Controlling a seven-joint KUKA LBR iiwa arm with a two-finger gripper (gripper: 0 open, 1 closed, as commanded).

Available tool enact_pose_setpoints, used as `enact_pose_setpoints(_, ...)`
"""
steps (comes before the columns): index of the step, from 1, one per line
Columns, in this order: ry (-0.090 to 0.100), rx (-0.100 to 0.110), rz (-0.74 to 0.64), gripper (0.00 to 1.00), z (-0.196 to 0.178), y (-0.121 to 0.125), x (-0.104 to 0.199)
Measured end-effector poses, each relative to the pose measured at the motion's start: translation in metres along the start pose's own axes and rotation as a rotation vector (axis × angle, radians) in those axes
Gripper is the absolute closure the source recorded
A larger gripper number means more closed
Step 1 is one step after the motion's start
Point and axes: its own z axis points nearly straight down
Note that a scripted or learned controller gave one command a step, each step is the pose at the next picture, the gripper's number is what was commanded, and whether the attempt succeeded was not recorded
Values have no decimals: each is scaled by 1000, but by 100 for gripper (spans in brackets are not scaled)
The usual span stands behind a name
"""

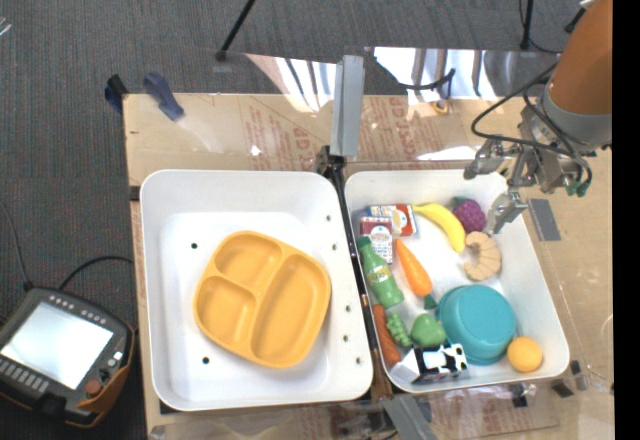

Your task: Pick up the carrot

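— Gripper [508, 190] first: where is it, and how is it?

— It hangs over the far right corner of the right bin [548, 280], under the grey arm [585, 58] with the orange band. Its fingers stand apart, and nothing is between them.

— And the carrot?

— I count two orange carrots. One carrot [414, 268] lies in the middle of the right bin, between a green bottle [379, 273] and a teal bowl [478, 322]. A second one [386, 333] lies along the left wall, nearer to us.

— What else do you count?

— One banana [443, 225], one purple fruit [468, 214], one small red carton [387, 221], one orange ball [524, 354], one black-and-white cow [441, 360]. The left bin [170, 218] holds one yellow plate [263, 299] with three compartments.

— The surface?

— Two white bins side by side on a brown bench [210, 133]. Around it is dark grey carpet [120, 8], and a handheld screen [60, 348] lies near left.
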Motion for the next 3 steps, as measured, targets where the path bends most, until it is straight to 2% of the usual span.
enact_pose_setpoints(1,6,-4,-85,0,146,50,32)
enact_pose_setpoints(2,1,-2,-167,0,143,99,56)
enact_pose_setpoints(3,3,-2,-221,0,141,51,3)
